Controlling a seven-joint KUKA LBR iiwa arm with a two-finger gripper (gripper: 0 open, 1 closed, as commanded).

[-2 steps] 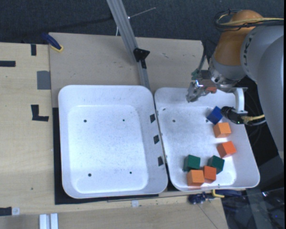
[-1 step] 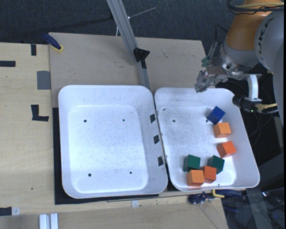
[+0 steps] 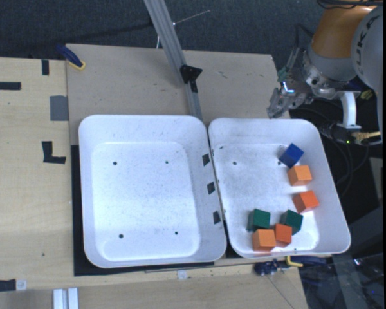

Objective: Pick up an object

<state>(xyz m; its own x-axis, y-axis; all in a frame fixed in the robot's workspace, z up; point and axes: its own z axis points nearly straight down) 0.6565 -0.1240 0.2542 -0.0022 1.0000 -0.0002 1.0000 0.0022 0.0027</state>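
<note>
The right bin (image 3: 244,166) holds several small cubes. A blue cube (image 3: 291,154) lies near its far right, with an orange cube (image 3: 300,175) just below it and another orange cube (image 3: 305,201) further down. Two green cubes (image 3: 259,219) (image 3: 292,221) and two orange cubes (image 3: 264,239) (image 3: 283,234) cluster at the near edge. My gripper (image 3: 280,103) hangs above the far right rim of that bin, up and left of the blue cube. Nothing shows between its fingers.
The left bin (image 3: 141,192) sits beside the right one, with black clips along the shared rim. A slanted metal pole (image 3: 170,37) crosses the bench behind the bins. Cables run along the bench's right side.
</note>
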